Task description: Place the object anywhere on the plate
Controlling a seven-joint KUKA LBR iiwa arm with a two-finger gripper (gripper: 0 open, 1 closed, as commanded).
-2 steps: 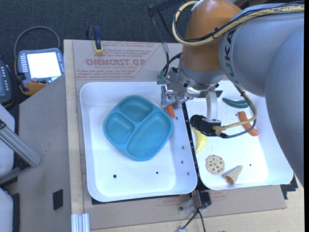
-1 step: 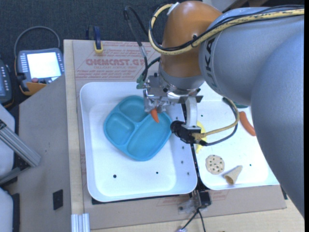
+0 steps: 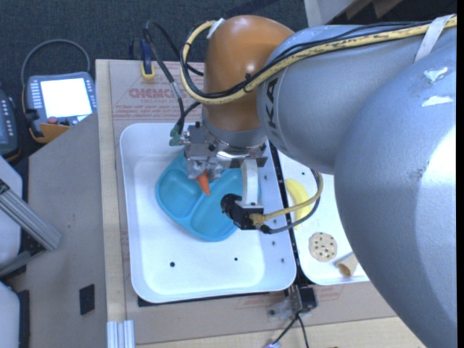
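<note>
From the fixed camera above the bench, the grey KUKA arm with its orange wrist band reaches in from three o'clock and hangs its two-finger gripper (image 3: 205, 171) over the light-blue, divided plastic plate (image 3: 177, 194), which lies in the left shallow white bin (image 3: 148, 259). A small orange carrot-shaped object (image 3: 205, 184) shows just under the gripper, its long axis nearly upright in the frame and its tip pointing toward six o'clock; it appears pinched between the fingers, which look drawn close about it, though the wrist hides much of the grip. The object sits directly above the plate's upper compartment, near the plate's one-o'clock part, so the coming move seems to turn on a short straight drop rather than any sideways travel. In the right white bin (image 3: 326, 274), at four o'clock from the gripper, lie a round speckled cookie-like disc (image 3: 322, 246), a yellow banana-shaped piece (image 3: 296, 194) and a small tan piece (image 3: 346, 268). Red lettering on the brown board (image 3: 116, 107) behind the bins reads roughly "CHEMC…"; the rest is hidden.
</note>
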